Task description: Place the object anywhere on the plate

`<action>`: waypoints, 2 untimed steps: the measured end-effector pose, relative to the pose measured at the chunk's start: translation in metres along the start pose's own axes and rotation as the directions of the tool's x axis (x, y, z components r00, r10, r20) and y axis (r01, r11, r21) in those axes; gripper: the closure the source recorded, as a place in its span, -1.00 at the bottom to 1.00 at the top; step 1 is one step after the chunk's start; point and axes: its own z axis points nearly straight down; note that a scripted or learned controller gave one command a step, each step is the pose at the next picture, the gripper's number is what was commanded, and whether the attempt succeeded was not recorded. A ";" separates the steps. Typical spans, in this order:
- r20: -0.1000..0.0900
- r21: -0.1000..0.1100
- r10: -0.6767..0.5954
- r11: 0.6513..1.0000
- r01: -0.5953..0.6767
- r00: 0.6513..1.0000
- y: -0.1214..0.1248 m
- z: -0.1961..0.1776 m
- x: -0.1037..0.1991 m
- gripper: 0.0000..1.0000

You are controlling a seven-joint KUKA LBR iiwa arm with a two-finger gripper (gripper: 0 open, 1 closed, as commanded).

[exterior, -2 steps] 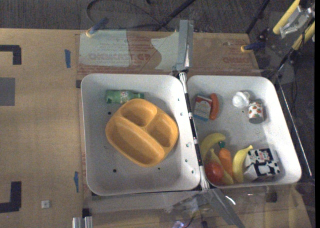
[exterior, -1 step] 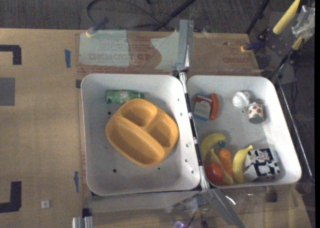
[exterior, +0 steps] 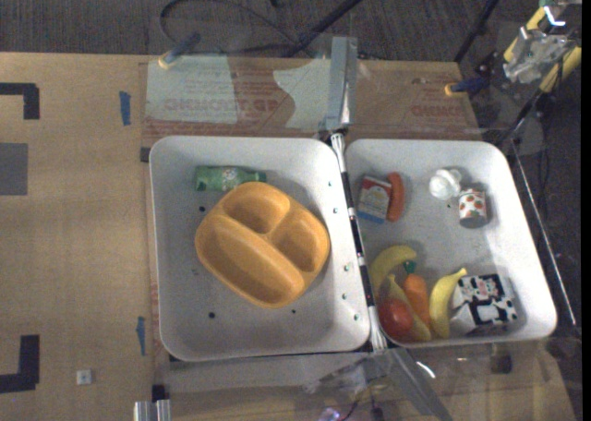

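By the right bin's near edge, a cow-patterned carton, bananas, a carrot and a red fruit are crowding together. The orange plate is lying bare mid-left bin, a green packet just beyond it. Farther right, a small carton and two cups are sitting. The claw's state cannot be told.

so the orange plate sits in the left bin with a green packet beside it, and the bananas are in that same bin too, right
Not quite. The camera view shows the orange plate in the left bin with the green packet beside it, but the bananas lie in the right bin, among the other toy foods.
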 end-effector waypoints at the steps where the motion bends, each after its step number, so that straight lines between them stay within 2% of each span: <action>1: 0.000 0.000 0.000 1.000 0.000 1.000 0.000 0.000 0.000 -1.00; 2: 0.000 0.000 0.000 1.000 0.000 1.000 0.000 0.000 0.000 -1.00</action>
